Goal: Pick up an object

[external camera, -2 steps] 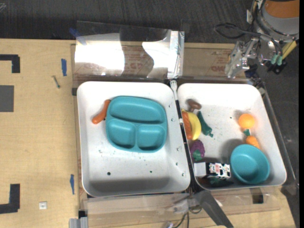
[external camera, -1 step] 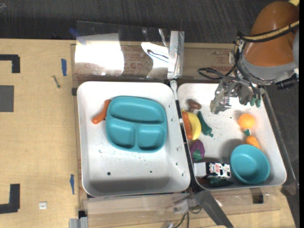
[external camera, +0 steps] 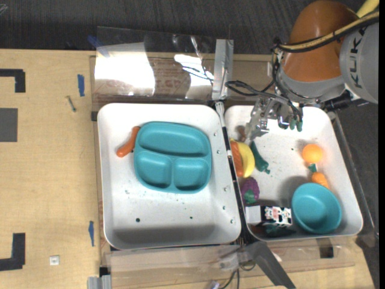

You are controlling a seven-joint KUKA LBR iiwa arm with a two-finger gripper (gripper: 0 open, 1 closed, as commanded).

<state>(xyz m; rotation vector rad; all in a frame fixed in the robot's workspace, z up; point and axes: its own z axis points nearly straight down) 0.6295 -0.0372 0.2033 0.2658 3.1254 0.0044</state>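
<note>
My gripper [external camera: 257, 125] hangs over the back left part of the right bin [external camera: 346, 161], open, with nothing between its fingers. Just below it, against the bin's left wall, lie a yellow toy [external camera: 243, 159] and a green toy [external camera: 260, 160]. A purple toy [external camera: 251, 189] sits further forward. An orange fruit [external camera: 312, 154] and a smaller orange piece [external camera: 319, 179] rest on the right side. A teal bowl [external camera: 317, 207] stands at the front right, and a black-and-white box [external camera: 276, 215] lies beside it.
The left bin [external camera: 114, 209] holds a teal divided plate [external camera: 173, 156] and an orange sausage-shaped toy [external camera: 126, 145] at its left edge. A clear plastic sheet [external camera: 156, 65] stands behind that bin. The arm's orange band [external camera: 316, 38] looms over the right bin's back edge.
</note>
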